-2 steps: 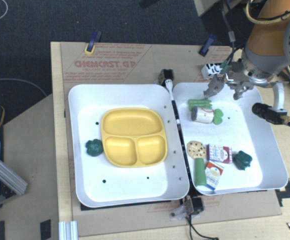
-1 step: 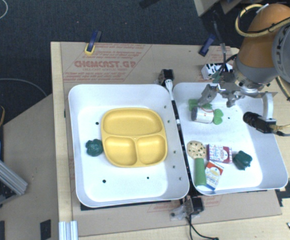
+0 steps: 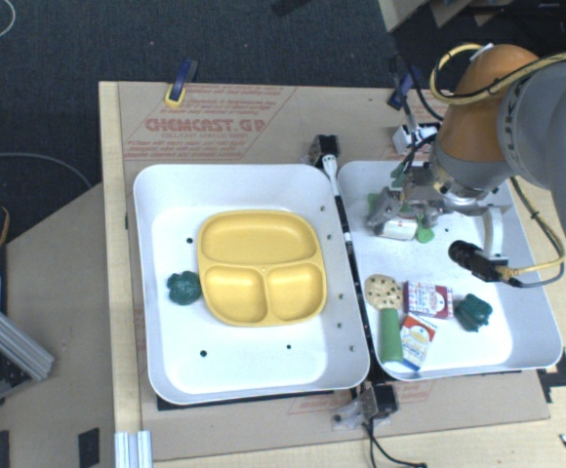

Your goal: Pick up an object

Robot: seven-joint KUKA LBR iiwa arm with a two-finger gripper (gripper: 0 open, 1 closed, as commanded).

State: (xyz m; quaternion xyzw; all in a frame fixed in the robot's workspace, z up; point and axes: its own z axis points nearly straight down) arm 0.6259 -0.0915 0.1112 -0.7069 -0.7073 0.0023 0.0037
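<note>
Jaws [image 3: 400, 220] low at right bin [image 3: 532, 344] far edge, over white-green object [image 3: 405, 229]; jaw opening: cannot tell. Other items lie toward near edge.

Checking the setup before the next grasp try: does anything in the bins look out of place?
Nothing stands out. Only a dark green toy lies loose in the left bin, outside the yellow tray.

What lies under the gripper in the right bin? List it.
Under the gripper, a small white block and a small green piece lie on the right white bin's floor. The arm's wrist covers whatever lies farther back.
</note>
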